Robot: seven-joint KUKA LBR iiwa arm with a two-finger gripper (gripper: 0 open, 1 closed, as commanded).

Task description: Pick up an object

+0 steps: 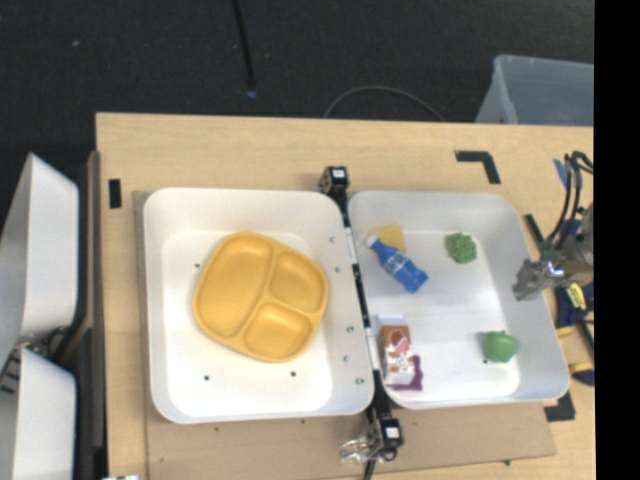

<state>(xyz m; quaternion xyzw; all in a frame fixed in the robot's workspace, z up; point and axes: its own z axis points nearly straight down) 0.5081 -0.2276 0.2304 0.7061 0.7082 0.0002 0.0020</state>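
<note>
The robot's hand (535, 276), grip state unclear, hovers at the right bin's (440, 388) right edge, near two green objects (461, 248).

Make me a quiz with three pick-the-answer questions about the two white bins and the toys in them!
1. Where is the yellow divided plate?
A. in the left bin
B. in the right bin
C. on the bare bench

2. How many green objects lie in the right bin?
A. none
B. two
C. four

3. How does the blue bottle rest?
A. standing upright
B. lying on its side
C. held in the end effector

Answers:
1. A, the plate sits inside the left bin, taking up much of its floor.
2. B, one green object lies near the far wall and another near the near right corner.
3. B, the bottle lies slantwise on the bin floor, while the end effector is at the bin's right rim, away from it.
</note>
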